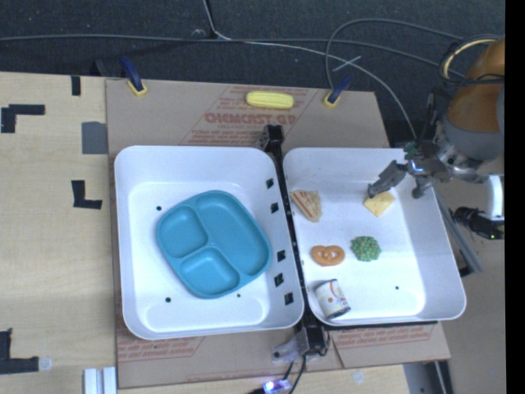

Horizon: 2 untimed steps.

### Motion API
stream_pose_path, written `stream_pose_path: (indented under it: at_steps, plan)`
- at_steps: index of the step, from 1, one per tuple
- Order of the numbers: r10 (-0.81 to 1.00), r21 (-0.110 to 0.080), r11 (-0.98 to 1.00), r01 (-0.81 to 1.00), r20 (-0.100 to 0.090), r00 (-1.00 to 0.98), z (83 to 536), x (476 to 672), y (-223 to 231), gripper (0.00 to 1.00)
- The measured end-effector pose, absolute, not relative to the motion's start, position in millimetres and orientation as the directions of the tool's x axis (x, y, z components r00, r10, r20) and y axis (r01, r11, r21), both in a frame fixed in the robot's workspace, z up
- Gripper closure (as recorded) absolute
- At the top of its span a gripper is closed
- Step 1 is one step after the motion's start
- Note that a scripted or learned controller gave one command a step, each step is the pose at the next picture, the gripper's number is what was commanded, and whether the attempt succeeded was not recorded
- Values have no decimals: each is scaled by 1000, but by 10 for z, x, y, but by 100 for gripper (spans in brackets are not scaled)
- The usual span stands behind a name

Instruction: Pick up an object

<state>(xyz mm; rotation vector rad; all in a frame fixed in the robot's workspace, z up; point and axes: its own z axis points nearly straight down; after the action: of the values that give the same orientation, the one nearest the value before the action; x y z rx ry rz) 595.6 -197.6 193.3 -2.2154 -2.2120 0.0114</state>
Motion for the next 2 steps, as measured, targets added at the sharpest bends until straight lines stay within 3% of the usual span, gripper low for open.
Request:
stream_pose_path:
  at_steps: [1, 2]
  plan:
    - [1000, -1, 1, 1000, 0, -1, 1994, 5986, -1976, 0]
    - [1000, -6, 2, 1000, 0, -2, 1363, 5956, -1922, 0]
